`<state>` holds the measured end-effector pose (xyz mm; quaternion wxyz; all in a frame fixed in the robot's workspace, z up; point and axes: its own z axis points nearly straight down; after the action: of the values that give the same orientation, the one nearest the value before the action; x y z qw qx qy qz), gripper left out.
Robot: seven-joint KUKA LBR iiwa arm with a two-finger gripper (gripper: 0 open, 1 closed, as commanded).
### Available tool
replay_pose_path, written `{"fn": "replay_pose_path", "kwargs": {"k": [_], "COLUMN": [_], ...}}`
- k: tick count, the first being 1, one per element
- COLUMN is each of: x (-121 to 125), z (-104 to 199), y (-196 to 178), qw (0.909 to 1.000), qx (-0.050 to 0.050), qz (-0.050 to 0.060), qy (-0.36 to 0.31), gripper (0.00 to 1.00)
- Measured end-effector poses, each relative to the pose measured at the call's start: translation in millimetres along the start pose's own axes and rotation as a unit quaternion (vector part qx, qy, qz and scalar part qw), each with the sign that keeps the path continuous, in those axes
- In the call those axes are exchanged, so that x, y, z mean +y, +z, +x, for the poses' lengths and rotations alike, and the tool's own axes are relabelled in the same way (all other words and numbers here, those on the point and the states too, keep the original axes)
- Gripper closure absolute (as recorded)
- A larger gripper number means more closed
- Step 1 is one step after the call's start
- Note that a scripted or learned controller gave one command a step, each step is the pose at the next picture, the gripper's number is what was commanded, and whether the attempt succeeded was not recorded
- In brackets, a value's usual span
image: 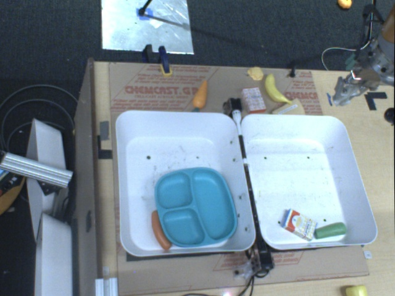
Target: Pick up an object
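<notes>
Claw [345, 93]: hangs beyond the right bin's [345, 134] far right corner, holding nothing; finger state unreadable.
Small carton [299, 223]: near front of right bin, well apart from claw.
Green piece [330, 230]: touching the carton's right.

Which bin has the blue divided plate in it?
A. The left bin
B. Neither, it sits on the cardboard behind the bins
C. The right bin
A. The blue divided plate lies in the left bin, with an orange sausage-shaped toy beside its lower left edge; the right bin holds a small carton and a green piece.
</notes>
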<state>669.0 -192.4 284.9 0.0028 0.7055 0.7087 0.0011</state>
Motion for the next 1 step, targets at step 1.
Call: {"fn": "replay_pose_path", "kwargs": {"k": [1], "x": [0.1], "z": [-2.2], "y": [-7.0], "qw": [1.0], "qx": [0.0], "qz": [0.0], "qy": [0.0], "gripper": [1.0]}}
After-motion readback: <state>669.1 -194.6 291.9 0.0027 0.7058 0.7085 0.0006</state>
